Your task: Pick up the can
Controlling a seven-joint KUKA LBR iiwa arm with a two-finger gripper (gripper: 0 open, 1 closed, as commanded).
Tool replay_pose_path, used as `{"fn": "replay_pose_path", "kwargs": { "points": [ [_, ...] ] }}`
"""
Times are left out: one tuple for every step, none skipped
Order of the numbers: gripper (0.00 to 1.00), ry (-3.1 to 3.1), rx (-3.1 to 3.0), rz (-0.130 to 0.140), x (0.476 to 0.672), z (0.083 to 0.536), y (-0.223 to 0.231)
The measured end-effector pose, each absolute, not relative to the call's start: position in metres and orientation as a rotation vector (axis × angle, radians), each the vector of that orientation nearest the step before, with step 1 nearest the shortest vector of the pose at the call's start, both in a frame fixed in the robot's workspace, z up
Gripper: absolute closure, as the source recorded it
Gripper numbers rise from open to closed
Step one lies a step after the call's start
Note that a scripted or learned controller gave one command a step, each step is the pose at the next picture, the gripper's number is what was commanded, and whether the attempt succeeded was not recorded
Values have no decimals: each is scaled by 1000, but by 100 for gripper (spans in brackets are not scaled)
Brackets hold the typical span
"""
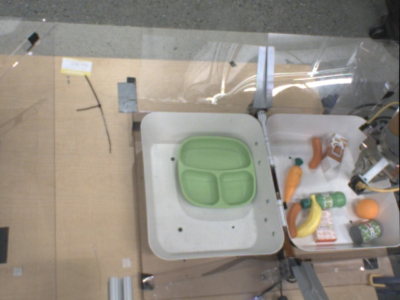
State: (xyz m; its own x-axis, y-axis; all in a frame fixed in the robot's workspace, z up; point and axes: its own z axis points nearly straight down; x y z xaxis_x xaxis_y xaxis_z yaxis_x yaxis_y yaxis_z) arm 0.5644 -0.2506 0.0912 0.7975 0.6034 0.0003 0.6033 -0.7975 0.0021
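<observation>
Your claw point(377, 162), whose grip you cannot tell from here, hangs near the can point(365, 231) lying in the near corner of the right bin point(294, 136), just beside the orange point(367, 209), so a descent could catch the orange instead.

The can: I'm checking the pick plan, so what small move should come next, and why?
Probably move the gripper toward the near edge, over the can. The can lies in the right bin's near corner beside the orange, and the gripper hangs farther back.

The left bin point(150, 167) holds the tray point(217, 170); the right bin point(294, 136), the can point(365, 231) before the orange point(367, 209)
</observation>
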Motion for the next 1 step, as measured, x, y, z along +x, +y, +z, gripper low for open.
{"fn": "replay_pose_path", "kwargs": {
  "points": [
    [0,785,3041,2,513,97,-234]
  ]
}}
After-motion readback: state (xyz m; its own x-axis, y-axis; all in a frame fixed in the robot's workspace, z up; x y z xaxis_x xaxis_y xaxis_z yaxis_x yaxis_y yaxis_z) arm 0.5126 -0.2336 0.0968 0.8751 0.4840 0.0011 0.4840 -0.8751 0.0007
